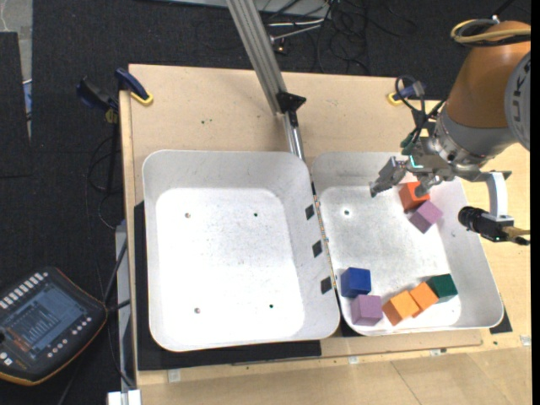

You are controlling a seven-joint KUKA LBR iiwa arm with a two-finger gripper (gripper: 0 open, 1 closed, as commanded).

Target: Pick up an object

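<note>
Six small blocks lie in the right-hand bin [472,251] of a pair of shallow white bins on a pale wooden bench [219,112], as a grey-and-orange arm [489,83] reaches in over the bin's far right corner. The gripper [405,178] hangs low above an orange-red block [412,197], a small cube partly hidden beneath the tool; whether its fingers are apart or together cannot be told from this angle, and nothing is seen clamped between them. A light purple block [425,216], tilted on the bin floor, sits touching or just beside the orange-red one on its near side. Along the near wall, a blue block [355,280] sits just above a second purple block [366,309], with two orange blocks [395,310] [422,297] and a dark green block [442,288] running in a slanted row to their right. The left-hand bin [169,226] shows its speckled white floor. A handheld control pendant [42,323] rests off the bench at lower left.
</note>
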